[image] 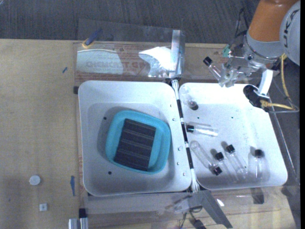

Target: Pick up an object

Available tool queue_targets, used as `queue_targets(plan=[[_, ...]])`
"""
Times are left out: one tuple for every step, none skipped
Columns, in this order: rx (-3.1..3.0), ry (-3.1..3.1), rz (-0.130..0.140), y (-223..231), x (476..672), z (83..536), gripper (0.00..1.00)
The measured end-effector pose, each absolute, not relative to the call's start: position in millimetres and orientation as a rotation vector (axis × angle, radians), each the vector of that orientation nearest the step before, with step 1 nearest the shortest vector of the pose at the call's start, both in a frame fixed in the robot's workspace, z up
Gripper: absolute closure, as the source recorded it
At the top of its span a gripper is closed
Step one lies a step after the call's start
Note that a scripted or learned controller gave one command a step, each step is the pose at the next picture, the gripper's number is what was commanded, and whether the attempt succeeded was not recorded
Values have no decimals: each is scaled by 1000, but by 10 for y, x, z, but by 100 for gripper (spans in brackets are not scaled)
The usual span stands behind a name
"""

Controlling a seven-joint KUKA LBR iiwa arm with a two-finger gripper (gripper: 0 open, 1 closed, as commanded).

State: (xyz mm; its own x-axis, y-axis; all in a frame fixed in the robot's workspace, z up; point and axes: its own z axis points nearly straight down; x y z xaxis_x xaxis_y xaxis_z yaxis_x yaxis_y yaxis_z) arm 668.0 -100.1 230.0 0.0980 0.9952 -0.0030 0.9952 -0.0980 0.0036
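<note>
Tan counter [38, 128] carries two white bins [90, 142] — vials [205, 157] in the right one (fingers [228, 75] unclear, cannot tell) — dark floor [119, 4] behind.

Clear vials [224, 159] with black caps, lying scattered in right bin [279, 149], one vial [215, 69] in hand [228, 77]

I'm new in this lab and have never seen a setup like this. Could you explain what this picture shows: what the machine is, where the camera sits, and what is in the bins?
One camera looks down at a slant on a bench with two shallow white bins. The robot arm, grey with an orange band, reaches in from the right; its gripper hovers above the right bin's far edge. I see nothing between its fingers. The left bin holds a blue tray with a dark ridged insert. The right bin holds several clear vials with black caps.
</note>
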Motion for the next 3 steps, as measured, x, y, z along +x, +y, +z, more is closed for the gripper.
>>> queue_targets(plan=[[2324, 2106, 0, -999, 6680, 2301, 0], [2308, 2131, 0, -1075, 6048, 961, 0], [2306, 2125, 6, -1318, 5204, 886, 0]])
